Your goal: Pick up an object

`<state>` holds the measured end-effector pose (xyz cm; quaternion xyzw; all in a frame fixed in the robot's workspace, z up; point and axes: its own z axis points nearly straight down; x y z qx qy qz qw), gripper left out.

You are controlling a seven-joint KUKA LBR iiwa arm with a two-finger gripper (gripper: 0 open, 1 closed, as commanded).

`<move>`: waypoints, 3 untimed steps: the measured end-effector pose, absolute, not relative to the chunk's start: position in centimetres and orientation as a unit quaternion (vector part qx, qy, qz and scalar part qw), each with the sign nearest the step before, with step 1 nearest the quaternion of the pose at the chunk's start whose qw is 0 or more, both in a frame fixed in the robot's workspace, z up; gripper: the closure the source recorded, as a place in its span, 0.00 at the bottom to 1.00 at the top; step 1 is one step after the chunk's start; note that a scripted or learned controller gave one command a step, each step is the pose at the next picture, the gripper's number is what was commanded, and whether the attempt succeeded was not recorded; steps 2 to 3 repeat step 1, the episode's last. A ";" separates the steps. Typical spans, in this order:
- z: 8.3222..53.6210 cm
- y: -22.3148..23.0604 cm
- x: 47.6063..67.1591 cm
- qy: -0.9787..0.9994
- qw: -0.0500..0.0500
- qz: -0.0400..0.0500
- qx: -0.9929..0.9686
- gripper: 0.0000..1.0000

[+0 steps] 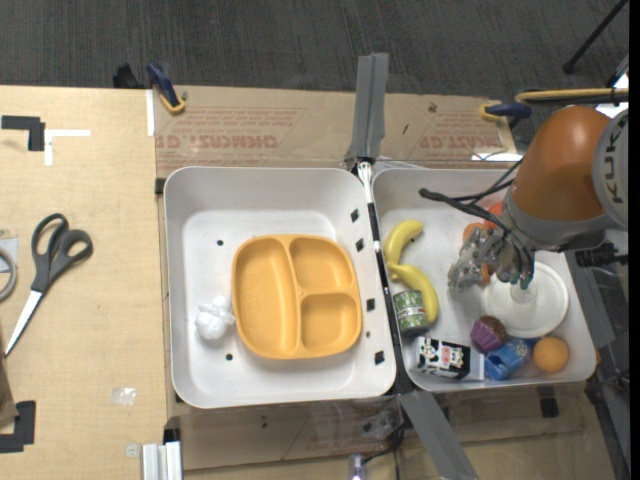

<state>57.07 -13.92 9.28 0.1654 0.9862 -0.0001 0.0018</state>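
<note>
My gripper (490, 266) reaches down into the right bin (425, 190) from the right, under the orange wrist band. Its tip hangs over the middle of the bin, at the left rim of a white plate (535, 305). A banana (408, 260) lies to its left, a green can (410, 310) below the banana. Along the front of the bin sit a purple object (489, 333), a blue object (506, 359), an orange ball (551, 354) and a black-and-white box (442, 357). Something orange-red (476, 233) shows just behind the gripper.
The left bin (190, 228) holds a yellow divided plate (297, 295) and a crumpled white object (213, 319). Scissors (48, 258) lie on the bench far left. A grey divider bar (369, 118) runs between the bins at the back.
</note>
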 end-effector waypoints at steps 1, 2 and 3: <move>24.5 -9.6 60.3 0.969 0.002 0.000 0.245 1.00; 24.5 -9.6 60.3 0.969 0.002 0.000 0.245 1.00; 24.5 -9.6 60.3 0.969 0.002 0.000 0.245 1.00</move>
